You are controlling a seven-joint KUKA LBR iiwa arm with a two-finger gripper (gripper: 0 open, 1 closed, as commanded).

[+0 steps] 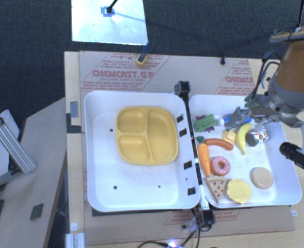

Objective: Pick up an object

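The right bin [291, 190] holds several toy foods: a banana [242, 137], a green vegetable [204, 122], a sausage [219, 143], a carrot [204, 159], a pink donut [220, 165], a pizza slice [216, 188], a round yellow piece [239, 191] and a beige bun [261, 177]. My gripper [238, 118] hangs over the back half of this bin, just above and left of the banana's top end. The grey arm with its orange band comes in from the upper right. Nothing can be seen held in the gripper.
The left bin [100, 190] carries a yellow divided plate [145, 135]. A black divider [189, 138] runs between the bins. A small yellow chunk [229, 136] and a red-white item [260, 136] lie beside the banana. A black arm part [296, 155] juts over the right rim.
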